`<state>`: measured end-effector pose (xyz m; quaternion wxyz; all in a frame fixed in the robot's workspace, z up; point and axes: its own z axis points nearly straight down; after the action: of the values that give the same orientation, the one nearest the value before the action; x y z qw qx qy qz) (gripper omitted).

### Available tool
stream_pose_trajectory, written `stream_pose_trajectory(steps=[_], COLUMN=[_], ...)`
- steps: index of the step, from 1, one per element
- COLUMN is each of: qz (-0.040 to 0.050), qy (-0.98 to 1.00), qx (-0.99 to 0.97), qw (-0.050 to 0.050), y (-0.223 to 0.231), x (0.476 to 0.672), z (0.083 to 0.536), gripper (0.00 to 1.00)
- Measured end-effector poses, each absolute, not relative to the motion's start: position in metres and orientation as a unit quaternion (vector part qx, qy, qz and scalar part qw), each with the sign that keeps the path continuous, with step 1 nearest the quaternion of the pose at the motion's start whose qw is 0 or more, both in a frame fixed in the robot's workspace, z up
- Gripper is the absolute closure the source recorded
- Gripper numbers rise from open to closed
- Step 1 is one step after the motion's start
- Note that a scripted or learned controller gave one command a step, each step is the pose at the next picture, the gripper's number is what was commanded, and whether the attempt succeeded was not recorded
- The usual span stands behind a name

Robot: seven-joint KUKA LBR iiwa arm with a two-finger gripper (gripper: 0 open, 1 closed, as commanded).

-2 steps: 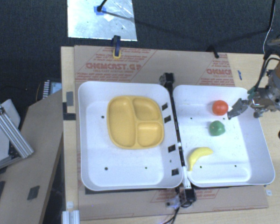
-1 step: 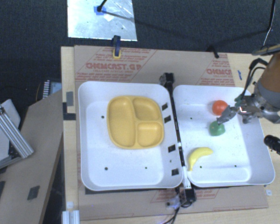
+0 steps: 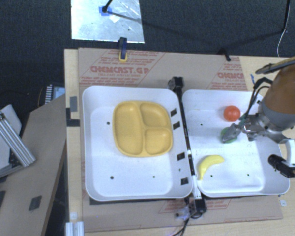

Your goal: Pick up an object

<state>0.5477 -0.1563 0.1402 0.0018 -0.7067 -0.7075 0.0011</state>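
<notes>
My gripper (image 3: 232, 132) sits low in the right bin (image 3: 236, 181), covering a greenish object (image 3: 228, 137); grip unclear, can't tell.

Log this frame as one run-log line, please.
phase: reaching | gripper: low in right bin, at green object | grasp: unconfirmed | nearby: tomato, banana | left bin: yellow plate

Camera: single fixed view, mounted above the bench.
Facing: downward at a slant, far edge of the bench toward the top.
Range: moderate; both white bins, left bin (image 3: 96, 132) and right bin (image 3: 236, 178), fit whole.
Arm entry: arm (image 3: 282, 100) reaches in from the right side.
Surroundings: dark floor (image 3: 29, 23) beyond the bench.
</notes>
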Motion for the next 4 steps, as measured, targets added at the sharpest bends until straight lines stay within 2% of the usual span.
stream_pose_trajectory(steps=[1, 2, 3, 4], qz=[0.0007, -0.0002, -0.0017, -0.0022], qy=[-0.707, -0.707, -0.709, -0.709], qx=[-0.707, -0.707, -0.706, -0.705], qw=[0.001, -0.001, -0.003, -0.004], y=[-0.156, -0.156, -0.150, -0.153], x=[0.547, 0.548, 0.552, 0.558], z=[0.088, 0.101, 0.146, 0.210], gripper=[0.00, 1.00, 1.00, 1.00])
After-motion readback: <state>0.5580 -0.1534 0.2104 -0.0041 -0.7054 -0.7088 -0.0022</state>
